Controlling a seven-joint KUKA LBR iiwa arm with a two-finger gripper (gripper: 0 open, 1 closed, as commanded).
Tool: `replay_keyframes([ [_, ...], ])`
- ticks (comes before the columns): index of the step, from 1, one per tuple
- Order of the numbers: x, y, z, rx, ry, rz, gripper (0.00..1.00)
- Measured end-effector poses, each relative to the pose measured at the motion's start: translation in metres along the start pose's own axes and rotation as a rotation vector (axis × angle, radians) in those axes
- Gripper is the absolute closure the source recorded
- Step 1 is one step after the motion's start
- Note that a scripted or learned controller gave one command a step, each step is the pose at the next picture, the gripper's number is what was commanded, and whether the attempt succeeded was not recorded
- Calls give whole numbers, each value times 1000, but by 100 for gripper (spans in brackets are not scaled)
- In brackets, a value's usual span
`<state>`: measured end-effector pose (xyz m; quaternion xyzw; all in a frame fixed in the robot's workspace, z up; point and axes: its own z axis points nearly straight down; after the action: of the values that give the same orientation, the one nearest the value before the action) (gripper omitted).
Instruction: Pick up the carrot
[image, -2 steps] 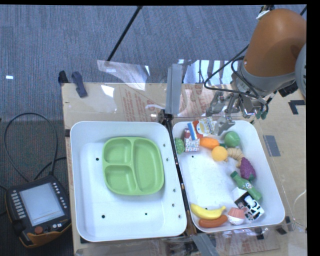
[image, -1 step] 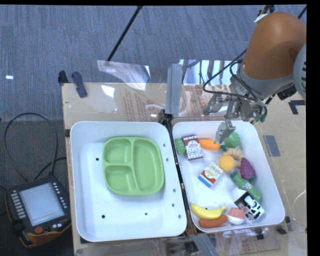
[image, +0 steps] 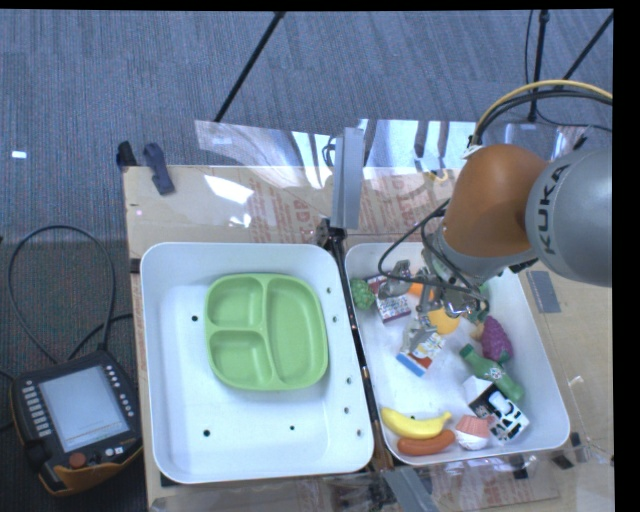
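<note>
Green divided tray (image: 267, 330): smooth matt plastic, lying in the left bin (image: 170, 400), itself glossy white plastic. Right of the tray, the right bin (image: 545, 375) holds glossy plastic toy food, including a banana (image: 415, 421). Behind the tray, the desk (image: 230, 205) shows bare wood under shiny clear sheeting. The arm's orange band (image: 495, 200) looks smooth, semi-gloss.

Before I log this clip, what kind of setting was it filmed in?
Most likely a robotics lab bench for pick-and-place trials: a KUKA arm reaches over two white bins, toy food such as a banana fills one, and a teach pendant lies on the carpet.
</note>
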<state>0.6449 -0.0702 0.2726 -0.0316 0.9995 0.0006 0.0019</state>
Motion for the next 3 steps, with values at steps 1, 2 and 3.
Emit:
replay_keyframes([
  [1, 24, -14, 179, -3, -1, -73, 0],
  [2, 6, -65, 103, -4, 7, -78, 0],
  [3, 69, 2, 193, -9, 22, -90, 0],
])
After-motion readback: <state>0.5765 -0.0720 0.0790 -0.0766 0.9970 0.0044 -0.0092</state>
